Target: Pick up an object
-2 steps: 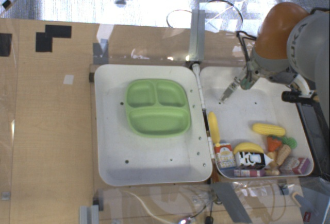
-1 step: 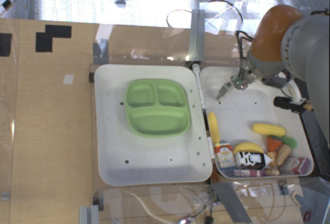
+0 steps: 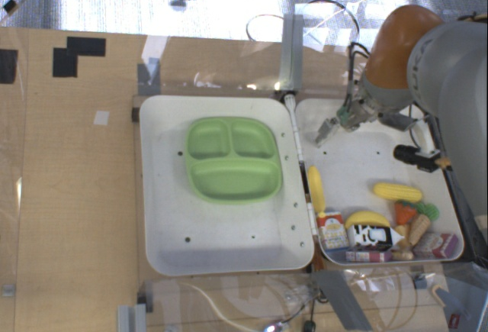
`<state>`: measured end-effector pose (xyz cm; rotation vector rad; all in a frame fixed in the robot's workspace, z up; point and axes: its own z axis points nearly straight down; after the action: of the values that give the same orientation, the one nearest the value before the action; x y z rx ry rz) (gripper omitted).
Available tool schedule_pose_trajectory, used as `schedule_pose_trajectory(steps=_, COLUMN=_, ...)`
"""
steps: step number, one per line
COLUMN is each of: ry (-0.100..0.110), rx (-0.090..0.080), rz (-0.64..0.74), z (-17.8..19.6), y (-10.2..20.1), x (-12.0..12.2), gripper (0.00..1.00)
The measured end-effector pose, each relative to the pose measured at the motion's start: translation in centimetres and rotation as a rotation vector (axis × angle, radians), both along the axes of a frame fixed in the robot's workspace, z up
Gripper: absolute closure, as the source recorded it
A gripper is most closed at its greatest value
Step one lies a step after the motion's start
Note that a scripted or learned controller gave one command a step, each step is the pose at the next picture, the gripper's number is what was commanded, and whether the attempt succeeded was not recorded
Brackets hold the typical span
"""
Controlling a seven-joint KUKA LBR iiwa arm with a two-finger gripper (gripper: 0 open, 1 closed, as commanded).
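Right now the arm (image 3: 450,78) is reaching in from the right and hanging its gripper (image 3: 329,129) over the upper left part of the right bin (image 3: 358,162), close to the wall that divides the two bins. From where I am standing the fingers are looking slightly spread, with nothing between them, though they are small and a bit blurred.

Nothing is lying directly under the tool; bare white floor is showing beneath it. The things to pick from are sitting toward the near end of that same bin. Closest is a banana (image 3: 315,189), lying against the dividing wall just below the gripper in the camera view, its long axis running along the wall. A corn cob (image 3: 397,191) is resting further right, lying crosswise, well apart from the tool. Beyond those, a crowd is bunching along the near edge: a small carton (image 3: 332,231), a second banana (image 3: 367,218), a black and white box (image 3: 374,236) and a carrot (image 3: 406,213), all touching or nearly so.

In the left bin (image 3: 160,231) a green divided plate (image 3: 232,159) is sitting alone.

My guess is the banana by the wall is the likeliest target, since the tool is needing only to travel along the wall toward the near side; the wall itself may be crowding one finger.
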<state>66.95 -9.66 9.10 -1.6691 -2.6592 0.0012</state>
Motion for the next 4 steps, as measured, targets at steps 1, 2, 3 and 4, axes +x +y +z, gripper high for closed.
schedule_pose_trajectory(steps=1, ry=0.003, rx=-0.005, rz=0.060, z=-0.2, y=0.0, x=-0.1, gripper=0.00)
schedule_pose_trajectory(steps=2, ry=-0.001, rx=0.008, rz=-0.084, z=-0.2, y=0.0, x=0.1, gripper=0.00)
schedule_pose_trajectory(steps=3, ry=-0.014, rx=-0.002, rz=0.034, z=11.4, y=-4.6, x=0.2, gripper=0.00)
schedule_pose_trajectory(steps=4, ry=-0.011, rx=-0.002, rz=0.247, z=7.6, y=-4.1, x=0.2, gripper=0.00)
